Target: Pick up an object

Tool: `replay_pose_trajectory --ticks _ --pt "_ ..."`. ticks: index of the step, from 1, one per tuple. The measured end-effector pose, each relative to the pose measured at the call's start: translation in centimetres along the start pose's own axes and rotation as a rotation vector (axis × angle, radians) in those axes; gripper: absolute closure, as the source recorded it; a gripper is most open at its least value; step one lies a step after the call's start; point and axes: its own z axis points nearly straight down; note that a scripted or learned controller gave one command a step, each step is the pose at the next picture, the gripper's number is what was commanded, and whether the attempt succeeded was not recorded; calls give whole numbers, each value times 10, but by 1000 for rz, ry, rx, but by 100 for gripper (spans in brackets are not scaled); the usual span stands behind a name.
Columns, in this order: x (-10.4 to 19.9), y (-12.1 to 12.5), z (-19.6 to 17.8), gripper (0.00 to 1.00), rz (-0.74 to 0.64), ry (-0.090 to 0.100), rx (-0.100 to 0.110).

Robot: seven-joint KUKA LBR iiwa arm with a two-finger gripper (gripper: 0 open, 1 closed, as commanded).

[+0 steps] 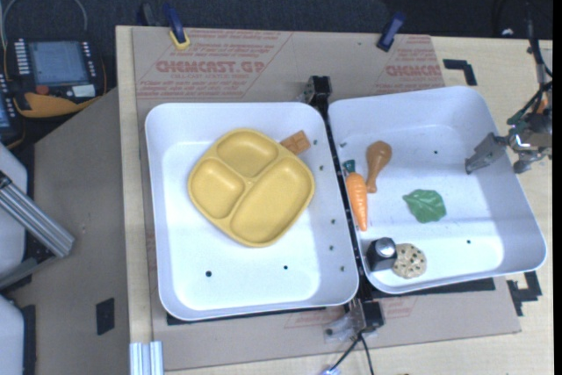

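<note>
The right bin [457, 114] holds several small objects. A tan drumstick [377, 161] lies near its left wall, with an orange carrot [356, 198] just below it. A green leaf-shaped piece [425, 205] rests in the middle. A speckled cookie [408, 261] and a small black and grey object [381, 252] sit side by side at the front left corner. My gripper [505, 150] hangs over the bin's right rim, well to the right of all these objects, and nothing shows in it.
The left bin [176, 233] carries a yellow divided plate [251, 186] with a small brown block [296, 141] at its upper right edge. Blue clamps [178, 26] hold the cardboard base at the back. A pendant screen [54, 66] sits far left.
</note>
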Motion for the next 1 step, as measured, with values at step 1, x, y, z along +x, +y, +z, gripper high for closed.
replay_pose_trajectory --ticks 1 --pt "1 3 -8 0 -4 -4 -14"
